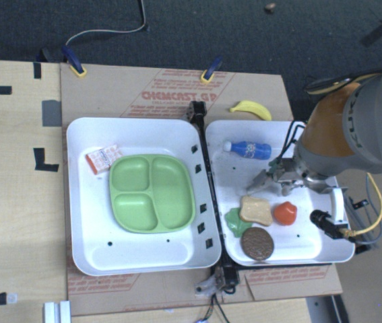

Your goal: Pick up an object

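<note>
The gripper is low inside the right bin, and its 2 fingers seem spread apart, with nothing between them. They point to the bin's middle, just above the toast and not touching it as far as I can judge. Behind the fingers comes the grey wrist, then the orange band of the arm at the right.

I take the toast as the landmark. The tomato lies just right of the toast. A green piece shows at the left of the toast, partly under it. The brown disc is just below the toast. The blue bottle lies well above the toast, near the bin's top wall. The banana is further up, outside the bin.

In my judgement the step in hand is the approach, no grasp is made yet. The next move calls for choosing 1 object, probably the toast or the tomato, then lowering the open fingers around it and closing. These things lie close together, so the fingers may push a neighbour.
</note>
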Controlling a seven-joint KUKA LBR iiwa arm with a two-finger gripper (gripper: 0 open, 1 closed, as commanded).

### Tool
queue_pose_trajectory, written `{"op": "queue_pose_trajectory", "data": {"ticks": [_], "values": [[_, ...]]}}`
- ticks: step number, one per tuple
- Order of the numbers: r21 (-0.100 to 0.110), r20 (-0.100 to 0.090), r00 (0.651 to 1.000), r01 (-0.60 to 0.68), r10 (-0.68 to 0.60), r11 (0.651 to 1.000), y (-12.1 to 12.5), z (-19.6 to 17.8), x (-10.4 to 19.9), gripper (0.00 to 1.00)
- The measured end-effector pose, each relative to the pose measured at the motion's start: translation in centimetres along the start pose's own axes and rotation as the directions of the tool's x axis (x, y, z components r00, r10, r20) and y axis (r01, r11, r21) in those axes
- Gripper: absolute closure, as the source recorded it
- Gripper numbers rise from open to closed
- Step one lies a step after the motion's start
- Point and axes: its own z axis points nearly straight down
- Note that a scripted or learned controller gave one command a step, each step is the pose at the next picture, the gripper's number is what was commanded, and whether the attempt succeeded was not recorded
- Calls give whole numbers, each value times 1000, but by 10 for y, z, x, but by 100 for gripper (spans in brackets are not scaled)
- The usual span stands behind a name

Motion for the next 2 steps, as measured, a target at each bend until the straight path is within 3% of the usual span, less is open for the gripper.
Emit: {"op": "queue_pose_trajectory", "data": {"ticks": [1, 2], "values": [[-10, 0, 1000, 0, 0, 1000, -45, 18, -29, 0], [-15, 2, 1000, 0, 0, 1000, -43, 7, -29, 100]]}}
